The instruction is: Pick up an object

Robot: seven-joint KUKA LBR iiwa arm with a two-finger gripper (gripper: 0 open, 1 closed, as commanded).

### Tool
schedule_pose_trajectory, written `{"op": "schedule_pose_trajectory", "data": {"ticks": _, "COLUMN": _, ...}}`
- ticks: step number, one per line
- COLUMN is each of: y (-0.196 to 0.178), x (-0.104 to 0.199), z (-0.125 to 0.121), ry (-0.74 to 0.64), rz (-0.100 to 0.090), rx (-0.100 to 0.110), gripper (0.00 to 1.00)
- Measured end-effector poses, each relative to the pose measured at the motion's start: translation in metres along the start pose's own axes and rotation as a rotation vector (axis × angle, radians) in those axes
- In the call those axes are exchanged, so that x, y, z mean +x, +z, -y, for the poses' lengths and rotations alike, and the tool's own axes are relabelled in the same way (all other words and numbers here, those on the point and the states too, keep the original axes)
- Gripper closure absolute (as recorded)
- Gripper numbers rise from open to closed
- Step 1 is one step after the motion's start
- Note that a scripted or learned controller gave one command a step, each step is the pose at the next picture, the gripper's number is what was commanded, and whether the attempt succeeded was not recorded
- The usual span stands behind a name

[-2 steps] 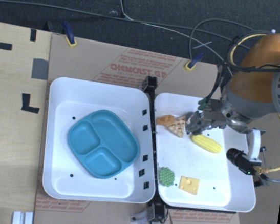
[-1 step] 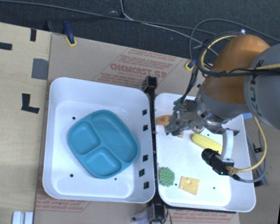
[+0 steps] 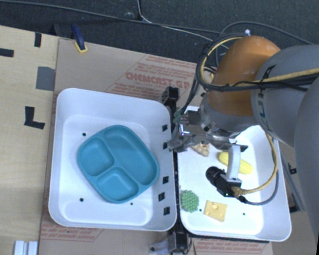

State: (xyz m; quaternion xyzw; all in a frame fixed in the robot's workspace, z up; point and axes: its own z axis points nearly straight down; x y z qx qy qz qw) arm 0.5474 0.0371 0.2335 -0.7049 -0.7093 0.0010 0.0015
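The right bin holds a green broccoli piece, a yellow cheese slice, a yellow banana-like item and a tan, bread-like piece. My gripper is low over the bin's upper left corner, just left of the tan piece and close to the wall between the bins. The wrist hides whatever lies directly under it. Nothing shows as held.
The left bin carries a blue divided plate. The grey arm with its orange band covers the right bin's upper part. A black fitting with cables hangs over the bin's middle. Cardboard underlies both bins.
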Motion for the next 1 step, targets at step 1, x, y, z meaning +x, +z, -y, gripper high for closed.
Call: {"op": "schedule_pose_trajectory", "data": {"ticks": 1, "y": 0.0148, "x": 0.0563, "z": 0.0075, "ry": -0.001, "rz": 0.000, "rx": 0.001, "gripper": 1.00}}
